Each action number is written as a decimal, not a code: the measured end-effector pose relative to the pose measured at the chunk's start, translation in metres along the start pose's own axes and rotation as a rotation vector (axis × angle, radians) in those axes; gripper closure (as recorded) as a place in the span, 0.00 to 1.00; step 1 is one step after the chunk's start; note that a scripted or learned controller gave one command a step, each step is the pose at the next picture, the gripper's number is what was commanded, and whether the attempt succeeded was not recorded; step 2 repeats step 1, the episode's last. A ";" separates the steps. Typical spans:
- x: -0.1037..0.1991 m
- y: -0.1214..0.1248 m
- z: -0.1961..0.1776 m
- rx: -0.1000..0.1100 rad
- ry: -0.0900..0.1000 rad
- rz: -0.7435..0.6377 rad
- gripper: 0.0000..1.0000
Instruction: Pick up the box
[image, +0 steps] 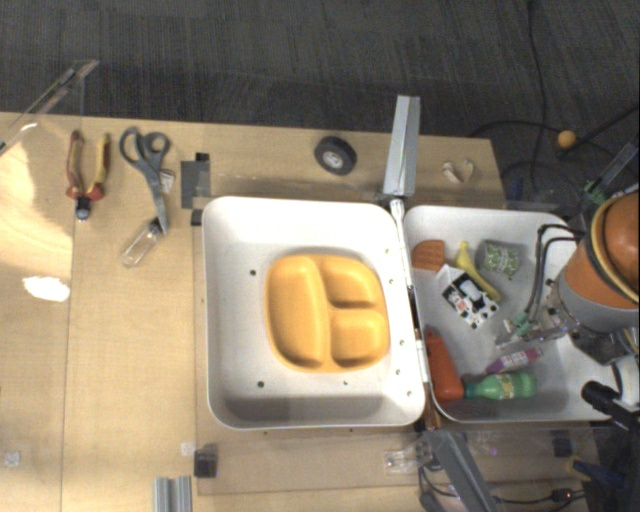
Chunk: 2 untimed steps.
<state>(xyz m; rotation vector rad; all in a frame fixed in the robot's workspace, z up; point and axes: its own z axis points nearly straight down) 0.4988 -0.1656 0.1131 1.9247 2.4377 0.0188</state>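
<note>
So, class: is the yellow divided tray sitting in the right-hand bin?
No, the yellow divided tray lies in the left bin, while the right bin holds the small box and other items.

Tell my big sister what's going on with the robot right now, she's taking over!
Gripper: low over the right bin, near its middle; I can't tell whether it is open or shut, and nothing shows in its grasp.
Box: the small black-and-white one, lying in the right bin to the left of the gripper, beside the yellow banana.
Left bin: holds a yellow divided tray.
Done: nothing lifted yet.
Left: grasp the box and raise it.
</note>
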 end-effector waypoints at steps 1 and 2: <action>0.000 0.000 0.000 0.000 0.000 0.000 0.00; 0.000 0.000 0.000 0.000 0.000 0.000 0.00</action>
